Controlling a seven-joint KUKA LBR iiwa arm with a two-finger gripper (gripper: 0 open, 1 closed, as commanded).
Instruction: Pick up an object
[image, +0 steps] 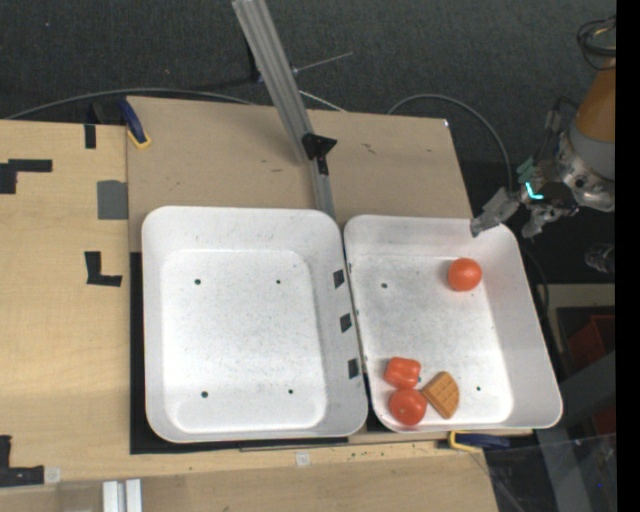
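The tool (510, 215) hung at the far right corner of the right bin (520, 300), grasping nothing; whether it was released could not be told. The orange ball (463, 274) lay nearby in that bin, untouched, so the pick remained undone.

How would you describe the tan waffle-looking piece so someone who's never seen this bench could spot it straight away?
Start at the right-hand white bin and go to its near edge, where three small things cluster. The tan piece lies at the right of that cluster, beside two red items. It is the flat, golden-brown one with a grid-like surface, while the others in the bin are rounded and red or orange.
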